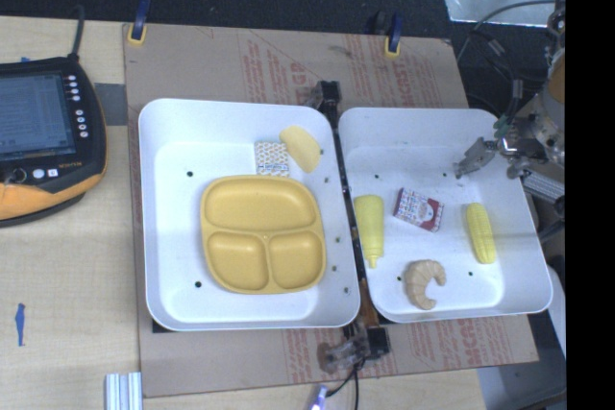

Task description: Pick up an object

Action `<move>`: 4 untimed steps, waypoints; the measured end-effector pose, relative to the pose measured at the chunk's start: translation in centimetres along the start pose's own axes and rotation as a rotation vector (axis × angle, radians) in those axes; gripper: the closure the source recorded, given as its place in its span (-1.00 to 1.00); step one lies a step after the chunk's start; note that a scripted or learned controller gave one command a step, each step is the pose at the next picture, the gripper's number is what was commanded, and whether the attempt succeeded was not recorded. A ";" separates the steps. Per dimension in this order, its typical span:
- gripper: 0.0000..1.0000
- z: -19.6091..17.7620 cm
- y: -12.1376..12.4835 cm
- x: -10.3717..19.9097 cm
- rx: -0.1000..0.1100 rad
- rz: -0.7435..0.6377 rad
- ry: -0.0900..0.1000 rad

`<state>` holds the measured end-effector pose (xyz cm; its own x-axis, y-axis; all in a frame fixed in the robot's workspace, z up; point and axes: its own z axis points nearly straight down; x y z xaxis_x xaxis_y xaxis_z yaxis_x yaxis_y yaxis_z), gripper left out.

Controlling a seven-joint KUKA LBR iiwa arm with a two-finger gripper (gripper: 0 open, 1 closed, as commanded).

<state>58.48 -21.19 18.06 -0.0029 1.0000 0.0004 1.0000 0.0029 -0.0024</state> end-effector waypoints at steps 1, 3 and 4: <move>-1.00 6.0 -1.5 0.1 0.002 -0.002 -0.001; 1.00 6.9 -3.8 -0.1 0.002 -0.005 -0.002; 1.00 7.0 -5.4 7.5 0.002 -0.006 0.000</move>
<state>53.08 -13.75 11.09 -0.0085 1.0000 0.0004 1.0000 0.0085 -0.0045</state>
